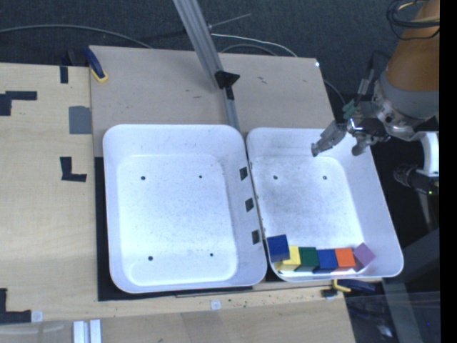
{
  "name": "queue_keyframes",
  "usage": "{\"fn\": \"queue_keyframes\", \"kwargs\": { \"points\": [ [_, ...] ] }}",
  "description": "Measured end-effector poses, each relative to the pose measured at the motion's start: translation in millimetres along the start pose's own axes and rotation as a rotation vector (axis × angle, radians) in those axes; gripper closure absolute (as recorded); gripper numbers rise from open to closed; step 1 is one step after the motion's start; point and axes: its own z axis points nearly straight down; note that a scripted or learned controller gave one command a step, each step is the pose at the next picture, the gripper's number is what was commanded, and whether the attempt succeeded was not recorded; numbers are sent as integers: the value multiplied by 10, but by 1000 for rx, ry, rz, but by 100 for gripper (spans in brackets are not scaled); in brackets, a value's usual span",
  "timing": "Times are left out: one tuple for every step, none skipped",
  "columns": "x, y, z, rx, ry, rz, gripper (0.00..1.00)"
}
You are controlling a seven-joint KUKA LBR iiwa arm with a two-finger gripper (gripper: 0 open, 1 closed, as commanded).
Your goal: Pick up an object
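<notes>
Blocks sit in a tight row along the bottom wall of the right bin (pixel 371 191), low in the frame and right of centre: a blue block (pixel 278 246) raised at the left end with a yellow block (pixel 289 264) beneath and beside it, then a green block (pixel 308 256), a second blue block (pixel 327 259), an orange block (pixel 345 256) and a purple block (pixel 364 253) tipped against the bin's lower right corner. The left bin (pixel 171 138) lies beside it, their inner rims touching along the middle of the frame.

The end effector (pixel 341 136) hangs at the upper right of the frame, above the top right part of the right bin, well apart from the row of blocks. It carries nothing. Whether it is spread or pressed together I cannot tell, since it appears as a blurred grey shape at a slant.

By my reading the task is at its approach step, with no grasp made. The next move calls for travel toward the bottom of the frame and a descent onto one block. The raised blue block at the left end looks the easiest target, as the others press against each other and the wall, leaving little room.
</notes>
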Motion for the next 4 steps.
{"fn": "queue_keyframes", "kwargs": {
  "points": [
    [179, 978, 1116, 8, -2, 6, 0],
    [1001, 623, 998, 6, 1, 2, 0],
    [1427, 653, 1005, 4, 0, 4, 0],
    [1821, 280, 1005, 7, -1, 5, 0]
  ]
}}
